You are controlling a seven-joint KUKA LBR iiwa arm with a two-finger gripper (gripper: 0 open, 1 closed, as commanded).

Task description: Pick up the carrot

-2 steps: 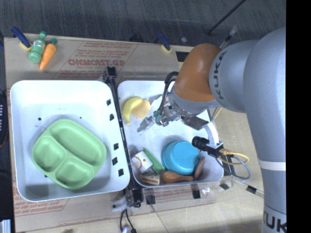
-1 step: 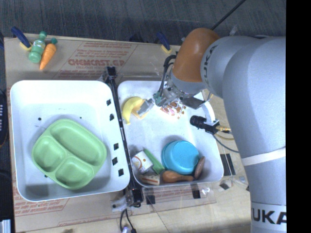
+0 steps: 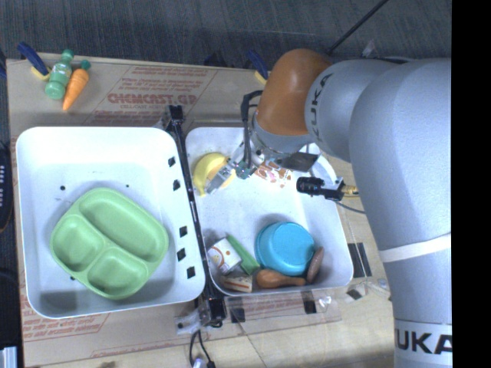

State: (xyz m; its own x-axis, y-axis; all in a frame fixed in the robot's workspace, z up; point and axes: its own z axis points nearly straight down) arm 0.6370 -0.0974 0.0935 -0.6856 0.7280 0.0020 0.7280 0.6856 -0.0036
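**Arm over the right bin; carrot outside both bins**

The carrot (image 3: 74, 89) lies on the cardboard sheet (image 3: 153, 90) beyond the far left corner of the left bin (image 3: 31, 205), well apart from the arm; a green bottle (image 3: 58, 77) lies touching its left side; a blue and yellow clamp (image 3: 32, 60) sits just beside the bottle. The left bin holds a green divided plate (image 3: 109, 241). The gripper (image 3: 244, 169) hangs in the far part of the right bin (image 3: 330, 228), just beside a yellow banana (image 3: 205, 170); whether it is open or closed cannot be told, and nothing is seen held. Near the front wall of the right bin lie a blue bowl (image 3: 285, 248), a brown sausage (image 3: 314, 263), a small printed carton (image 3: 223, 255) and a green stick (image 3: 242, 257); the wall between the bins and the far rim of the left bin stand between gripper and carrot.
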